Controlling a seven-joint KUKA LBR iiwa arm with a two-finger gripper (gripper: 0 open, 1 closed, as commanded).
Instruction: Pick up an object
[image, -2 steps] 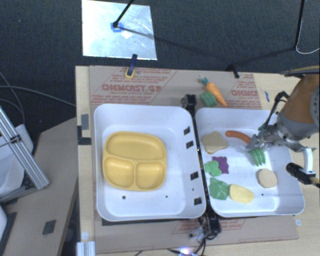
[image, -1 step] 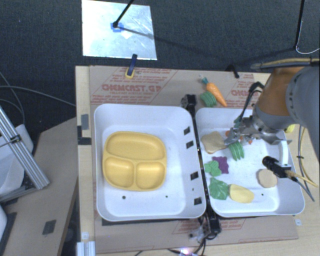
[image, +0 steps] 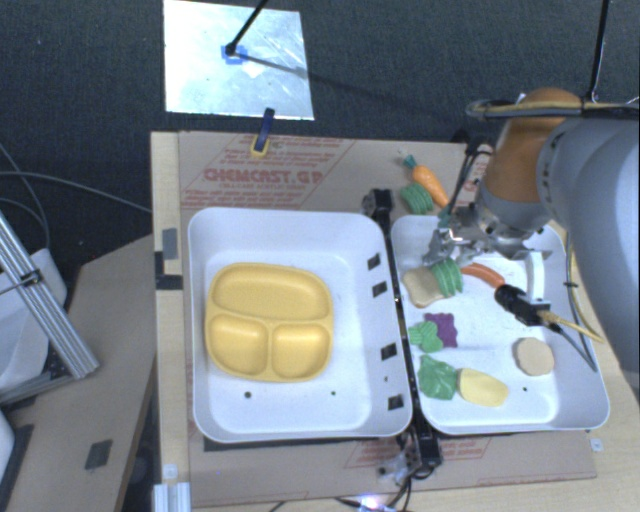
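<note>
Dark carpet all round the bench, a shiny silver sheet (image: 240, 60) lying at the far side, and brown cardboard (image: 280, 175) under both bins. Left bin (image: 300, 225) first: a yellow divided tray (image: 268, 320) sits toward its left wall, with a strip of bare white floor between the tray and the right wall.

Over to the right bin (image: 570, 400), and it is crowded along the left wall. A purple grape cluster (image: 441, 327) touches a green leafy piece (image: 424, 338). Nearer the front rim, a second green leafy piece (image: 436, 378) lies against a yellow lump (image: 483, 388). A tan disc (image: 534, 356) sits alone toward the right wall, with free floor in the near right corner. An orange carrot (image: 427, 184) lies outside, beyond the far rim.

The grey arm (image: 590, 170) comes in from the right, and the gripper (image: 447, 245) hangs low over the bin's far left part. Right beneath it is the green ribbed toy (image: 448, 277). Its long axis runs at a slant, upper end under the gripper, lower end pointing toward the front right. It overlaps a tan bread slice (image: 420, 288) on its left, and an orange-red piece (image: 483, 272) lies just beside it on the right. The toy's top meets the gripper's tip. Whether the gripper is open, closed or actually clamping the toy, I cannot tell from this angle.
</note>
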